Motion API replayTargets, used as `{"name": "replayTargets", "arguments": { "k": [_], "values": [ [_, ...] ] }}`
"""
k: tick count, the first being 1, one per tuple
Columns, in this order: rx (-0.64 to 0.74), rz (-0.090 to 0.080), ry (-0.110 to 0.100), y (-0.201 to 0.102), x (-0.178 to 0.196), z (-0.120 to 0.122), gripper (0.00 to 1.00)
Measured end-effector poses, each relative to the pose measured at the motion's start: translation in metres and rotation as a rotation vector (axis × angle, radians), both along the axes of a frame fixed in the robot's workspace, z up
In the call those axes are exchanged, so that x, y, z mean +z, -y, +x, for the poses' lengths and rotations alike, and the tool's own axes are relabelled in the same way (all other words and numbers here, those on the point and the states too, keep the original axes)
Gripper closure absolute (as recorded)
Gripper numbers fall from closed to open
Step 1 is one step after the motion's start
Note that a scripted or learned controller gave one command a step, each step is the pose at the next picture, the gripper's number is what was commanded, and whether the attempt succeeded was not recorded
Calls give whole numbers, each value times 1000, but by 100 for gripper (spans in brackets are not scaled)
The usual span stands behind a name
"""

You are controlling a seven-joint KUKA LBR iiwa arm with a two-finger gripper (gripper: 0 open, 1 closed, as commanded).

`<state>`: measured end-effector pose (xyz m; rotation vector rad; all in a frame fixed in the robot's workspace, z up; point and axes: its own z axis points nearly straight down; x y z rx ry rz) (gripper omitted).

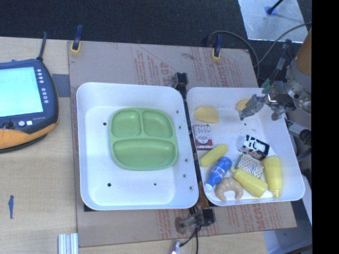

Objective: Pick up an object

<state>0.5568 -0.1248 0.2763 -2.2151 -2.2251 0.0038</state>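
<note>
Progress on the pick looks close to nil from where I sit. My gripper [263,107] hangs over the far right corner of the right bin [225,92], its two fingers spread apart with nothing between them. One fingertip sits just beside a small yellow piece [242,104] near that bin's far edge, but I see no contact that I would call a grasp.

Everything I could take lies on the bin floor. A yellow lemon-like piece [206,114] rests near the far left corner, with a small red-and-white box [203,136] just beneath it along the left wall. A yellow banana-shaped piece [213,154] and a blue bottle [218,171] lie toward the middle, the bottle touching a croissant [228,189] at the near edge. Two yellow squeeze bottles [262,179] crowd the near right corner, beside a chequered packet [249,165] and a black-and-white item [257,145].

The left bin [90,184] carries a green divided plate [143,138].

So I judge the approach is made, while the descent, the closing and the lift all remain. The small yellow piece seems the likeliest target, given how near the fingers stand to it.
</note>
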Motion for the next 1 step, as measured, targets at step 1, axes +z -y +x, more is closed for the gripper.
{"name": "replayTargets", "arguments": {
  "k": [1],
  "values": [
    [0,-1,-3,19,-94,32,0]
  ]
}}
